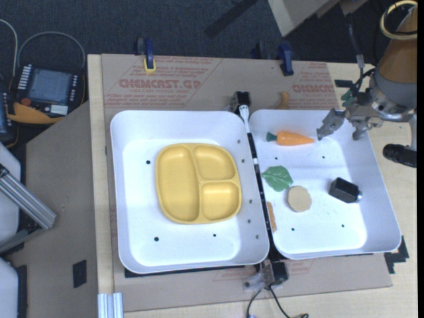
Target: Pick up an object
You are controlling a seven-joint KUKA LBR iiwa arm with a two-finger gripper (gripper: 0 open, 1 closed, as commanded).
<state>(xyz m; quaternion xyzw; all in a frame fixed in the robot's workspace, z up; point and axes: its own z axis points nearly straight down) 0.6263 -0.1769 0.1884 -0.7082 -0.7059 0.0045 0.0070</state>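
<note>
Gripper (342, 126) hangs with fingers spread and empty above the right bin's (371, 234) far edge, just right of the carrot (294, 138), seemingly lining up on it as the likeliest pick.

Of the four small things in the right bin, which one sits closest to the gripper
The orange carrot. It lies at the far end of the bin, just left of the gripper. The green leaf, tan disc and black block lie nearer the camera.

The arm comes in from the upper right, orange band showing just above the wrist. Its claw (343, 126) hangs low with both fingers spread apart, nothing between them.
</note>
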